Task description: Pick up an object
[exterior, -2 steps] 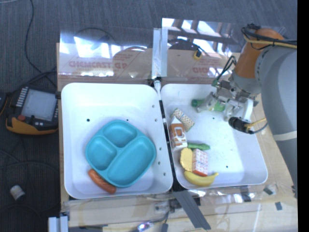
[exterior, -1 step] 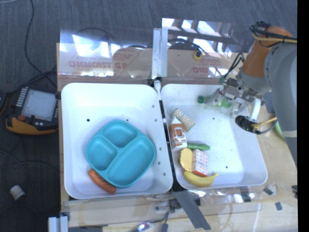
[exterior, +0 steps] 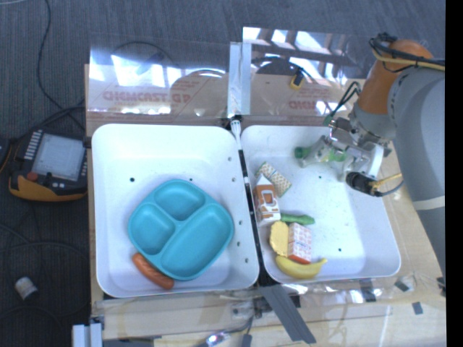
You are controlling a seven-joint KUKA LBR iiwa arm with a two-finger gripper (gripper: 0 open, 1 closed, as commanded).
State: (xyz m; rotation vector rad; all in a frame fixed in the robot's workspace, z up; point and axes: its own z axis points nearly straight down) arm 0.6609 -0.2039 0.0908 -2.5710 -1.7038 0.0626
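Observation:
My gripper (exterior: 331, 152) hangs low over the far right part of the right bin (exterior: 376, 226), below the arm's orange band. A small green object (exterior: 302, 152) lies right at its left tip; whether it is gripped is unclear. Further forward in the same bin lie a patterned wafer (exterior: 275, 178), an orange carton (exterior: 265, 203), a green pod (exterior: 296, 219), a red and white box (exterior: 300, 242) and a yellow banana (exterior: 298, 267).
The left bin (exterior: 116, 157) holds a blue divided plate (exterior: 181, 227) with an orange sausage (exterior: 152, 271) by its front edge. Clear plastic panels (exterior: 166, 85) stand behind both bins. A handheld pendant (exterior: 47, 165) lies on the floor at left.

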